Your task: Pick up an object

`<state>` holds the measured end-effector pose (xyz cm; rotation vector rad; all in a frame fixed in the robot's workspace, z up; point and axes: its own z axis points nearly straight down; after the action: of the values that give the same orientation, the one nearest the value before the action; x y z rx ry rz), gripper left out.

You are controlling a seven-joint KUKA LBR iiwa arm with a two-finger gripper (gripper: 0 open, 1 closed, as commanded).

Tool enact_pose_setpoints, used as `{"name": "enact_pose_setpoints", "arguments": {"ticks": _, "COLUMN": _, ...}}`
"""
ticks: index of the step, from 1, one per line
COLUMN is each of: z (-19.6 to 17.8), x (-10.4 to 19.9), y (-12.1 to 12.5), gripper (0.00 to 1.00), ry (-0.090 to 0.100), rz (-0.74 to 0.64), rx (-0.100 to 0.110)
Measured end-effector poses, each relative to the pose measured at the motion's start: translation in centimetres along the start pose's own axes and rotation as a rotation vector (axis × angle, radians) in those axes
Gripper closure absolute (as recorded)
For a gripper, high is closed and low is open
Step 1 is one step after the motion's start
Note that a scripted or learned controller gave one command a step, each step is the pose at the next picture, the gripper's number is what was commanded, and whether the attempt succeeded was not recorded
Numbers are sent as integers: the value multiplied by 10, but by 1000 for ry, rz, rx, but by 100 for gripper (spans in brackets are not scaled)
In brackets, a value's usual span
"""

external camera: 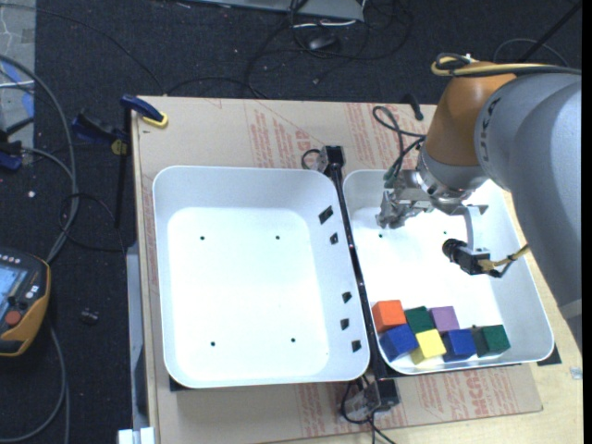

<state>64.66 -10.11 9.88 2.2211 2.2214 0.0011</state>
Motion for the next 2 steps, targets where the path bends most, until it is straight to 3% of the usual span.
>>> {"name": "enact_pose_setpoints", "arguments": {"ticks": 1, "z": 0, "x": 0, "y": 0, "gripper": 0, "ry": 0, "rz": 0, "rx": 0}}
{"name": "enact_pose_setpoints", "arguments": {"ticks": 2, "z": 11, "x": -24, "y": -58, "gripper": 0, "ry": 0, "rz": 3, "rx": 4}}
